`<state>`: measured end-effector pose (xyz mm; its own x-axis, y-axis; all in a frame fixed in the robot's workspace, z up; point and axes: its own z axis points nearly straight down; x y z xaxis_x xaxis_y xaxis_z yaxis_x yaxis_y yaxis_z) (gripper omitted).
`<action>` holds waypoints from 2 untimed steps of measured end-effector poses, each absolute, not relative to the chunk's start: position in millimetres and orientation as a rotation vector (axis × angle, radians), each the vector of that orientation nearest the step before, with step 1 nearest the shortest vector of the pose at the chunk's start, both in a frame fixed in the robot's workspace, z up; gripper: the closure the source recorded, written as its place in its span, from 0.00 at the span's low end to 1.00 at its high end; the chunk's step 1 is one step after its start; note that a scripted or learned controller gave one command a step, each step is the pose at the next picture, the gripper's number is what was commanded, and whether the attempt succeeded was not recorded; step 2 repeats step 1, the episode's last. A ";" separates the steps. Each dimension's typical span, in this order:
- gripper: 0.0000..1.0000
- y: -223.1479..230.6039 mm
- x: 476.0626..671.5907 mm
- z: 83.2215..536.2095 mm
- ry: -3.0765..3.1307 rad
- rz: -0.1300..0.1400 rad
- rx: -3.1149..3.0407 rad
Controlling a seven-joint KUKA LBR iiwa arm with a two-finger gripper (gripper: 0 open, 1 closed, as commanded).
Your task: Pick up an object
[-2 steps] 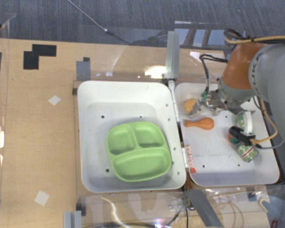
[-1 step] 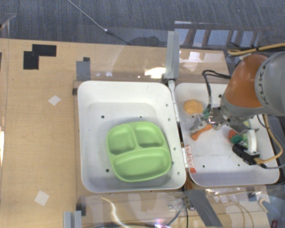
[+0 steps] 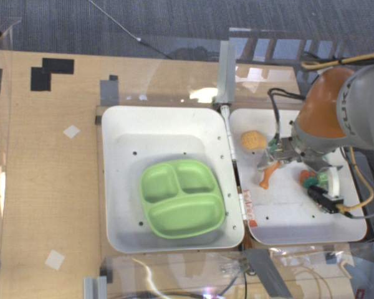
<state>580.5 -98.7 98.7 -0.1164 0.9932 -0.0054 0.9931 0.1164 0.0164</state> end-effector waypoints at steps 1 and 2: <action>1.00 2.4 596.4 184.2 2.452 0.003 1.961; 1.00 2.4 596.4 184.2 2.452 0.003 1.961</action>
